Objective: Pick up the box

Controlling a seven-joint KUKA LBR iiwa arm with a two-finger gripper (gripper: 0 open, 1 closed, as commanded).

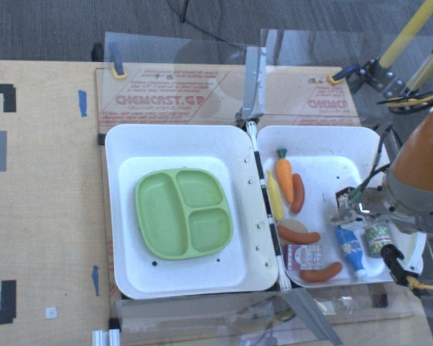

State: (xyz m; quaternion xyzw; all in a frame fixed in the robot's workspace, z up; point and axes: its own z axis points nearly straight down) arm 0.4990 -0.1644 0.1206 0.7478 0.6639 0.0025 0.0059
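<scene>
Two shallow white bins sit side by side on a pale wooden bench (pixel 43 215). The left white bin (pixel 126 146) holds a light green plastic plate with three sections (pixel 182 212), lying flat near its middle.

The right white bin (pixel 325 139) holds toy food. An orange carrot with a green top (pixel 283 173) lies near the bin's left side. A thin yellow banana-like piece (pixel 274 197) lies right beside it, along the left wall. A red-brown sausage (pixel 298 192) lies just right of the carrot. Another red-brown sausage (pixel 300 234) lies lower down, and a third red-brown sausage (pixel 321 272) lies near the front edge. The small dark red box with white print (pixel 302 254) lies flat between these two lower sausages, close to the bin's front left corner. A blue and white tube (pixel 351 249) lies to its right, and a small green and white packet (pixel 379 238) is next to the tube.

The grey arm with its orange band (pixel 418 168) reaches in from the right. Its grey metal gripper (pixel 346 206) hangs over the right bin, just above the blue tube and well apart from the box. I cannot tell how far its fingers are apart, and nothing can be seen between them.
</scene>
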